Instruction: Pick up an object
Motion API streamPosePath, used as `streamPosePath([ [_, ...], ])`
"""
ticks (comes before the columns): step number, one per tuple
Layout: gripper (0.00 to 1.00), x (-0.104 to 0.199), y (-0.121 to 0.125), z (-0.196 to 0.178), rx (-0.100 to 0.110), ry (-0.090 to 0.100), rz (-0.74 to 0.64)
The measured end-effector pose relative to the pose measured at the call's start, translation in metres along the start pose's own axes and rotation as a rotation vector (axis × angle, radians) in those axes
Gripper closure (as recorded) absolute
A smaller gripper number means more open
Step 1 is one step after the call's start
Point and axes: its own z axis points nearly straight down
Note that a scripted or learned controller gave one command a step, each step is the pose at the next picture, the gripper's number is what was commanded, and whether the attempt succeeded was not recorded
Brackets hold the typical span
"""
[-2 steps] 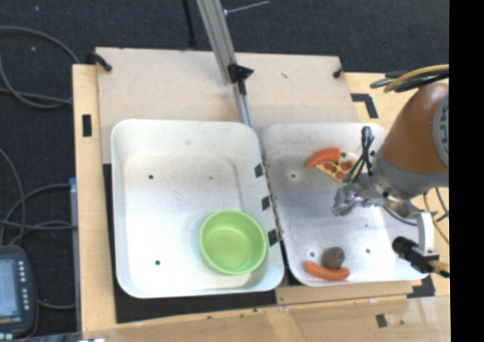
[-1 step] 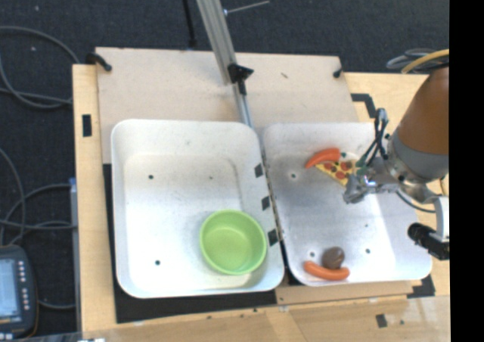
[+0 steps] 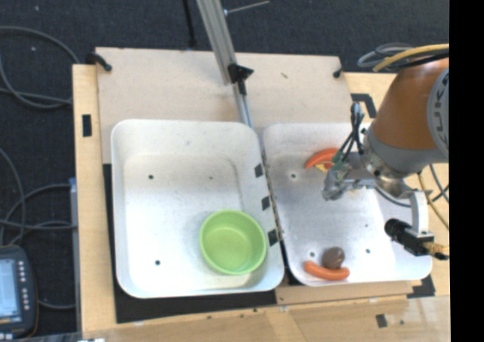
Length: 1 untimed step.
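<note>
My gripper [image 3: 333,185] hangs over the upper middle of the right bin [image 3: 302,204], under the grey and orange wrist. An orange curved object [image 3: 321,157] lies just above and left of the gripper, partly hidden by it. Near the bin's front edge a brown round object [image 3: 333,257] rests against a second orange sausage-shaped object [image 3: 327,272]. In the left bin [image 3: 151,181] a green bowl [image 3: 232,241] sits at the front right corner.
A slanted aluminium bar [image 3: 215,23] runs from the top down to the gap between the bins. The arm's bulk covers the right bin's right side. Cables lie on the dark floor at the left.
</note>
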Motion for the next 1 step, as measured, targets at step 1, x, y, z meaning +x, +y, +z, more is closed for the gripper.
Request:
streamPosePath([
  [1, 1.0, 0.0612, -0.0032, -0.0067, 0.002, 0.001, -0.001],
])
